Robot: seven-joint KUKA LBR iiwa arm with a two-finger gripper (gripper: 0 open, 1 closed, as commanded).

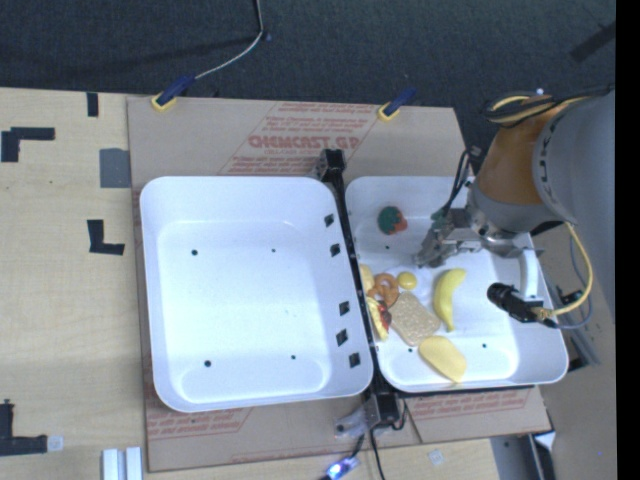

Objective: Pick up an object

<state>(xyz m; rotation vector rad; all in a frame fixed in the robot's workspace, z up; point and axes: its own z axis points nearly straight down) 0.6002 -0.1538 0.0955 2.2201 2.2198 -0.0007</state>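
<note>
Yellow plastic mostly: the pickable things all sit in the right bin (520, 368), clustered toward its left and front. A banana (446, 297) lies near the middle, a lemon-like yellow lump (443, 357) at the front, a tan cracker (413, 318) between them and the divider, small orange pretzel-like pieces (382, 288) against the left wall, and a green-and-red ball (390, 219) alone near the back. The left bin (160, 218) holds nothing to grab. The gripper (432, 253) hangs low over the right bin, just up and left of the banana tip, nothing visibly between its prongs; open or closed, cannot tell from this angle. The banana looks the nearest target. To do it well: centre over the banana's thick middle, turn the wrist so the closing direction runs across its narrow width, descend straight, close fully before lifting. Risks: clipping the tip and rolling it, or catching the cracker beside it. The ball is isolated but likely to squirt out.
</note>
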